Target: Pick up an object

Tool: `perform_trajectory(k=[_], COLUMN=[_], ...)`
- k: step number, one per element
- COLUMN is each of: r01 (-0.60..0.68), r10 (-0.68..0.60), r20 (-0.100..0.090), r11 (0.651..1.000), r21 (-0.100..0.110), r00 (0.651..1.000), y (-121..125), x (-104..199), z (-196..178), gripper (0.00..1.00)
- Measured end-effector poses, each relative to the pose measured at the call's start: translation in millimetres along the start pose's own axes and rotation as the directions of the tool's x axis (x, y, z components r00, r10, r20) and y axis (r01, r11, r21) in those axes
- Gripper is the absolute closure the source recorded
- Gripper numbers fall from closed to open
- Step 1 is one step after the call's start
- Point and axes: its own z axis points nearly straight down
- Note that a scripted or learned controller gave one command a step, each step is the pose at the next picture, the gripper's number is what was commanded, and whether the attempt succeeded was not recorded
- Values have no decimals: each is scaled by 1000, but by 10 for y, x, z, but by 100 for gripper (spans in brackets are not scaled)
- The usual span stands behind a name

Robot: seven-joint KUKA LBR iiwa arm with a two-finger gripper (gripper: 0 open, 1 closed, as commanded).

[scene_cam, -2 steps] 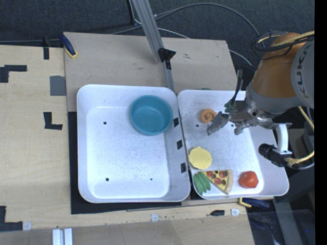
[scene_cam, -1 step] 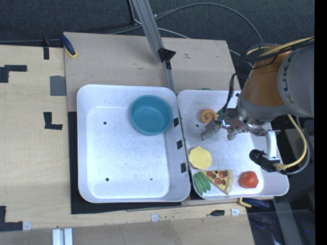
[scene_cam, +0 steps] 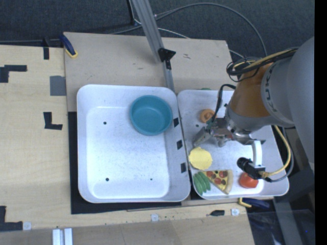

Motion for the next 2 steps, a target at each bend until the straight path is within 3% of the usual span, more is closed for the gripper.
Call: perform_trajectory(k=[1, 2], r01=[0, -1], r10=[0, 1], r20=[0, 1], r11=[1000, 1000], r21=[-5, -10], r00=[1000, 1000], y=[12, -44], x=[-1, -12], z=[-128, -729], gripper=[100, 100])
